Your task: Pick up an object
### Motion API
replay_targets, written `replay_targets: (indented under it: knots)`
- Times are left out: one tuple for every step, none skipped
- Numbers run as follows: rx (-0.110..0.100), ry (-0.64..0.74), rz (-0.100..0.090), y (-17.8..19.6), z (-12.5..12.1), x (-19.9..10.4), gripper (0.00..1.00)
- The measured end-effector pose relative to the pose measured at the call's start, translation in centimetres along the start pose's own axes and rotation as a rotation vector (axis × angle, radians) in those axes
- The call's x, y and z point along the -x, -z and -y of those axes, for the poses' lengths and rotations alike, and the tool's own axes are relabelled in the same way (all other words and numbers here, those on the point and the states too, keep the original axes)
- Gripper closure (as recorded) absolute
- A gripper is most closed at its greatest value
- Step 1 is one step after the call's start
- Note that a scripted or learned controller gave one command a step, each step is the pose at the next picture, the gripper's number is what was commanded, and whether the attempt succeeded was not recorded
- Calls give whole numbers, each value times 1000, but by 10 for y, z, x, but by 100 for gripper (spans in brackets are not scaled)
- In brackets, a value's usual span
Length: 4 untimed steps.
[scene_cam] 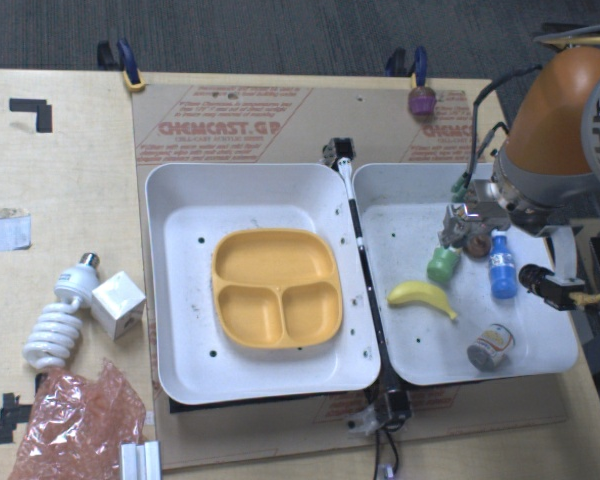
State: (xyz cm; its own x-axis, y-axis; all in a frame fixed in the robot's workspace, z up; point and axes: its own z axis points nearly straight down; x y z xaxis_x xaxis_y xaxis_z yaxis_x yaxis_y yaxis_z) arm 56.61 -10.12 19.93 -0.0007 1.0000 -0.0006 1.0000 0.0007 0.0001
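1. Camera view: the pincer point(467, 230) hangs over the right bin point(410, 358), just above a green cup point(443, 264); whether it is open or closed cannot be told; a banana point(423, 297), blue bottle point(501, 268) and can point(491, 347) lie nearby.
2. The left bin point(170, 268) holds a yellow divided tray point(276, 286); the board point(230, 118) reads "CHEMCAST".

My pincer point(467, 230) is bare dull metal. The two bins point(170, 268) are smooth white plastic; the yellow tray point(276, 286) is matt plastic; the bench point(70, 178) is pale wood.
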Motion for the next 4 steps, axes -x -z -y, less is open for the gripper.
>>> replay_targets:
  knots:
    - [0,-2,-1,-107,32,57,0]
    - [-1,-2,-1,-107,76,8,0]
    - [1,-4,-1,-97,75,9,100]
    - [2,0,0,-7,65,-51,100]
